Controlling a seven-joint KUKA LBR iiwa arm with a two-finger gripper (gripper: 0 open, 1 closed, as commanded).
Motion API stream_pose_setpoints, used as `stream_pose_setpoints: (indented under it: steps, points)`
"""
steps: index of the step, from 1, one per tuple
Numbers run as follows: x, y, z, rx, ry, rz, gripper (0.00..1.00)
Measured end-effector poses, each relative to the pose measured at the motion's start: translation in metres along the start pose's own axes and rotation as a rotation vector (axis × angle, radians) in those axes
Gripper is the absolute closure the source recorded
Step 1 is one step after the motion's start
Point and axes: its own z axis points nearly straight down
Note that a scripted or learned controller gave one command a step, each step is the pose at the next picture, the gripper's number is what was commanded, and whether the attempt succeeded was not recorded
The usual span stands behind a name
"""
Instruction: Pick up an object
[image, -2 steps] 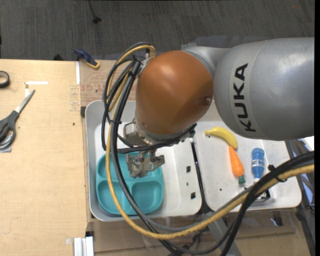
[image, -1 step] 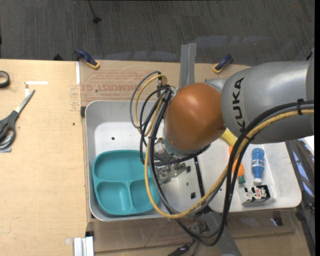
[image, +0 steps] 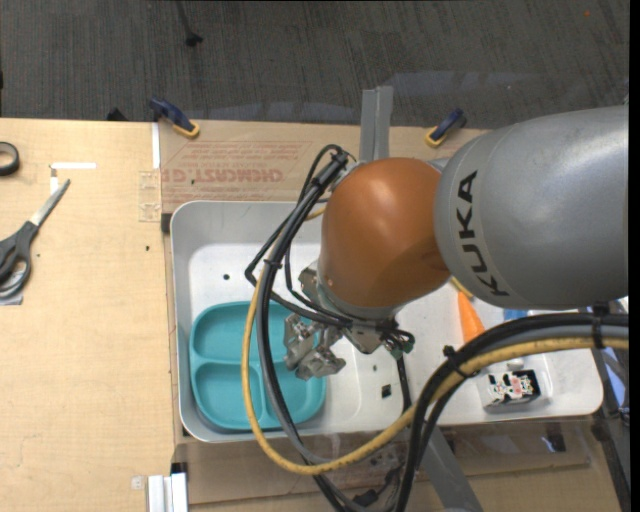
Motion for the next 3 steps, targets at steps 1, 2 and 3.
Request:
stream_pose_setpoints:
  steps: [1, 2, 3]
  points:
    - [-0.092, -0.029, -0.052, 0.001, -0.001, 0.018, 1.00]
    - [-0.020, 0.011, 0.073, -0.001, 0.002, -0.046, 1.00]
    - [-0.062, 0.026, -0.038, 0.001, -0.001, 0.276, 1.00]
